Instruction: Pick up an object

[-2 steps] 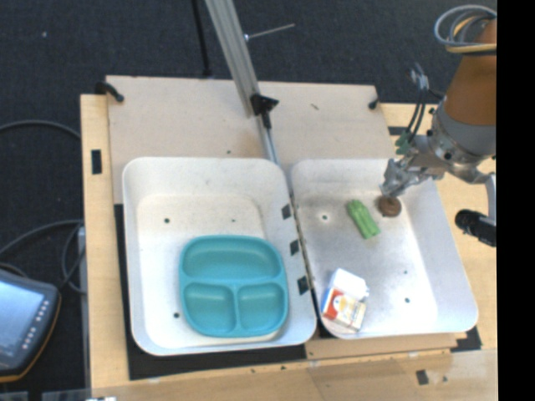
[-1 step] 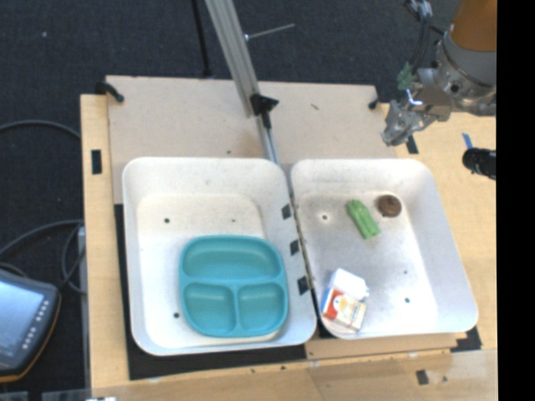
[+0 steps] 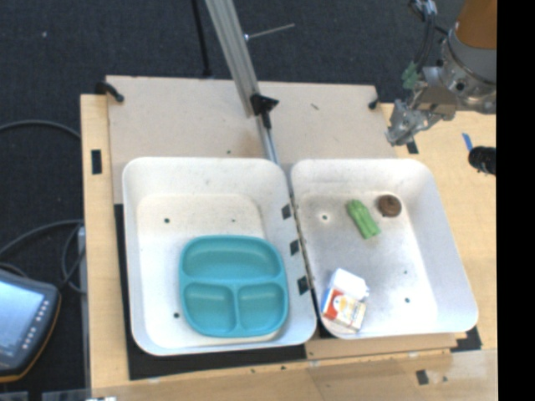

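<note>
The right bin (image 3: 435,249) holds a small green block (image 3: 363,220), a brown round thing (image 3: 389,205) just to its right, and a white carton with red and yellow print (image 3: 345,302) leaning at the front left corner. My gripper (image 3: 405,129) hangs high above the bench behind the right bin's far edge, away from all three objects, with nothing seen in it.
The left bin (image 3: 150,190) carries a teal divided plate (image 3: 234,285) on a white tray. A slanted metal post (image 3: 238,48) rises from between the bins at the back. A tablet (image 3: 21,324) lies off the bench at the left.
</note>
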Robot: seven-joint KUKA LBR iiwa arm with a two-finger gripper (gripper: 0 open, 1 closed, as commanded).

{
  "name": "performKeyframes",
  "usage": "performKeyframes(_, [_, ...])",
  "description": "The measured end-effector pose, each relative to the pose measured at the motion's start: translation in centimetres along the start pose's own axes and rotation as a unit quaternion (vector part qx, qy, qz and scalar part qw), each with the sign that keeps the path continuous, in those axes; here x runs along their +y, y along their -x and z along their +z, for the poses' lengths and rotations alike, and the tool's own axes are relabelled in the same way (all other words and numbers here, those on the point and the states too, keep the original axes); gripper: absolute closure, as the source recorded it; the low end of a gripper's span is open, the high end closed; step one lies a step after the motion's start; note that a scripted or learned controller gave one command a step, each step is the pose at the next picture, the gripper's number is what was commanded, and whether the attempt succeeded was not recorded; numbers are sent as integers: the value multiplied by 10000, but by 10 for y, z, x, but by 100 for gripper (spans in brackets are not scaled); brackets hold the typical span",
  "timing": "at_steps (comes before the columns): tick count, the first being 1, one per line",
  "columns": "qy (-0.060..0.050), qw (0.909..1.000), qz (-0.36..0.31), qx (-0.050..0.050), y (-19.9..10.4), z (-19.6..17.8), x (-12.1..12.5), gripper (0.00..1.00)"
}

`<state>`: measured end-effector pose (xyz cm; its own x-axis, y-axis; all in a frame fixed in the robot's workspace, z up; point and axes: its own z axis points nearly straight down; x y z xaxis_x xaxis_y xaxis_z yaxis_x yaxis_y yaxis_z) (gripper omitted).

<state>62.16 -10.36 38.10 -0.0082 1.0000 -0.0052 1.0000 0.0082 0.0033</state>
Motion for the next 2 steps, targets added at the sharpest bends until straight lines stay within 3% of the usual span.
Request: performKeyframes(2, [13, 10000, -56, -31, 3, -22, 1, 100])
